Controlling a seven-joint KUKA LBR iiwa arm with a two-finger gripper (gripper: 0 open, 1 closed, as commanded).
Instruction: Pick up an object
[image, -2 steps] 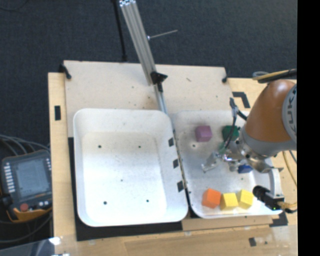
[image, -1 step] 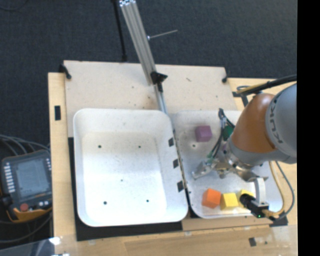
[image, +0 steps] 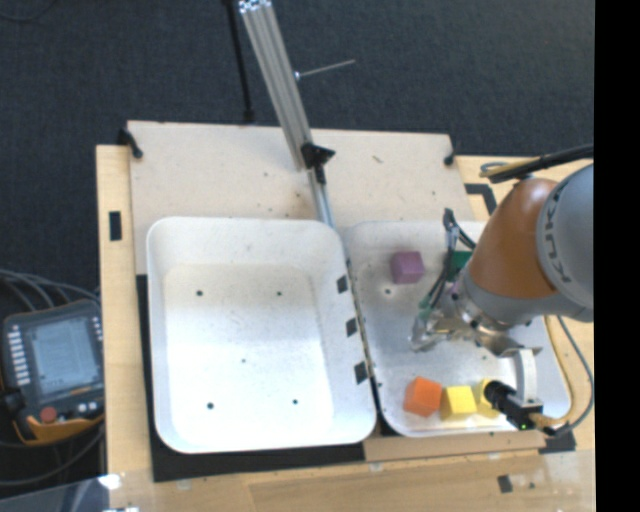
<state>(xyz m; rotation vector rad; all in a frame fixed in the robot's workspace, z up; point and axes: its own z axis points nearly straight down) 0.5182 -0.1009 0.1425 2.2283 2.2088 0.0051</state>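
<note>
The right bin holds a purple cube near its far left. An orange cube and a yellow cube sit side by side at its near edge. My gripper hangs low over the middle of this bin, between the purple cube and the orange cube and apart from both. I see nothing held in it. A small green piece peeks out by the wrist, mostly hidden by the arm.
The left bin lies beside the right one, with a dark divider strip between them. A slanted metal rail rises from the back of the bench. The arm's orange band covers the right bin's far right part.
</note>
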